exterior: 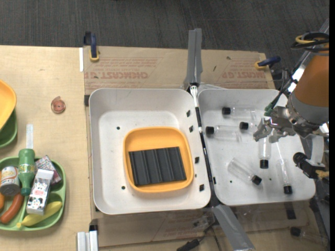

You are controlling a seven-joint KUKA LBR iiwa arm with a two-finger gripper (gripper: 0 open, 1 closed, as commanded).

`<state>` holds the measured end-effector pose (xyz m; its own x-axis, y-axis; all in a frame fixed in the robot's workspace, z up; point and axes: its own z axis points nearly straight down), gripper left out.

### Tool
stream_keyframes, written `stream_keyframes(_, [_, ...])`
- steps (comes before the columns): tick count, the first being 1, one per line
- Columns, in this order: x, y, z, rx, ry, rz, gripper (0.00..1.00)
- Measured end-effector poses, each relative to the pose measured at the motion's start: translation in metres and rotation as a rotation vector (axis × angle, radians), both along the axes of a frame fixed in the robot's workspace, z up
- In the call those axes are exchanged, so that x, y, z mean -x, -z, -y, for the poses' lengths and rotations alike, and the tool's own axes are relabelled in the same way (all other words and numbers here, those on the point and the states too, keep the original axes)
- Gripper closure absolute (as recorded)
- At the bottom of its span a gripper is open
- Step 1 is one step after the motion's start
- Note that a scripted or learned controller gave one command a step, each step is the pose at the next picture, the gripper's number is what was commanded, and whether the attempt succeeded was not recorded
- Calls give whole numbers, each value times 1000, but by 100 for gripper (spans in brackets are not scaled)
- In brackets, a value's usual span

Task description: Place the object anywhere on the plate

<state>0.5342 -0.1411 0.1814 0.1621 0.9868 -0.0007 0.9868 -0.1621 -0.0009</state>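
An orange plate sits in the middle of the left bin. A dark grey ribbed slab lies flat on it. Several clear vials with black caps lie scattered in the right bin, among them one near its left wall and one toward the front. My gripper hangs over the right part of that bin, just above an upright-lying vial with its cap toward the front. I cannot make out whether anything sits between its tips.
A metal divider runs between the bins at the back. On the wooden table at the left stand a green tray of toy food, stacked yellow and green bowls and a small pink disc. Clamps hold the cardboard.
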Motion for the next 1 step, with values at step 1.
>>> stream_keyframes(1, [-33,-40,36,1,-191,0,100])
